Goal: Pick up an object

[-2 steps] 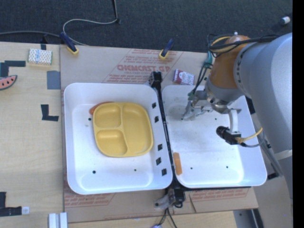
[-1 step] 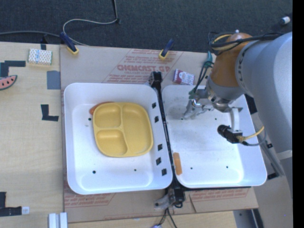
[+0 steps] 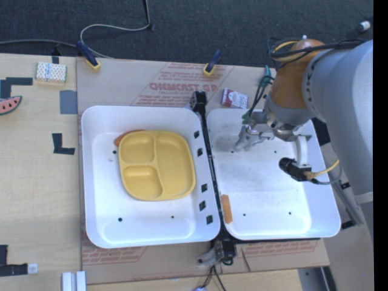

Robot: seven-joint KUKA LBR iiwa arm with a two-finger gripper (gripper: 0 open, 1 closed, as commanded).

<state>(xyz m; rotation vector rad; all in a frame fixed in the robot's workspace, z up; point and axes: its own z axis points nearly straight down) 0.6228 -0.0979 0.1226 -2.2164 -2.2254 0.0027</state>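
Left bin point(image 3: 97, 223): a yellow compartment tray point(image 3: 156, 164) lies toward its far edge, covering most of a reddish object point(image 3: 119, 139) at the tray's far-left corner. Right bin point(image 3: 315, 223): a small orange piece point(image 3: 226, 208) lies against its left wall near the front corner. The gripper point(image 3: 245, 139) hangs low over the right bin's far-left area; cannot tell whether it is released or clenched, and nothing shows in it.

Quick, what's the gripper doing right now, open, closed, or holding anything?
Gripper: low over the right bin, near its upper left part; open or closed cannot be told, and nothing is seen held.
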